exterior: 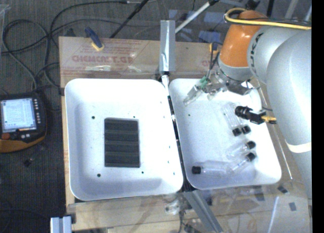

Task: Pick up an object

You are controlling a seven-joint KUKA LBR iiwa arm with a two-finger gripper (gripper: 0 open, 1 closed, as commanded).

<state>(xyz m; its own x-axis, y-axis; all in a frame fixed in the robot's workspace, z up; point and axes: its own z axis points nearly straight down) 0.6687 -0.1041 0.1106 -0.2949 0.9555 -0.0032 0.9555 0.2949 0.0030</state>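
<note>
Overhead cam: grey arm w/ orange band [239,49] comes in from the right, its pincer [198,91] over the back-left corner of the right shallow white bin [202,141]; can't tell if it's wide or narrow. Clear plastic vials w/ black caps [217,167] lie scattered in that bin's right & front parts, apart from the pincer. Left shallow white bin [81,125] has a black ribbed rectangular pad [121,142] approx. mid-bin.
</note>
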